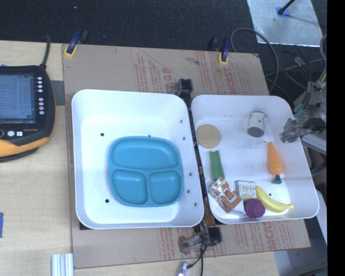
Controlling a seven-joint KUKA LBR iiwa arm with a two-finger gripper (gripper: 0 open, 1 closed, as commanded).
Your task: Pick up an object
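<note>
White bins: two shallow bins side by side on a cardboard-covered bench; the left bin (92,125) bears a blue divided tray (145,170), the right bin (236,111) bears the loose objects.
Candidate objects: tan disc (208,135), green stick (217,165), grey cup (256,123) lying on its side, orange carrot (274,159), printed packets (224,194), purple ball (254,207), yellow banana (273,202) just beside the ball.
Gripper: metal gripper (292,130) at the right bin's right rim, near the carrot's upper end and apart from it; whether it is open or closed cannot be told, and no object is seen in it.
Progress: by this view, nothing picked; every object rests on the bin floor.
Remaining: descent, grasp, lift.
Bench surround: handheld control pendant (14,111) at left.
</note>
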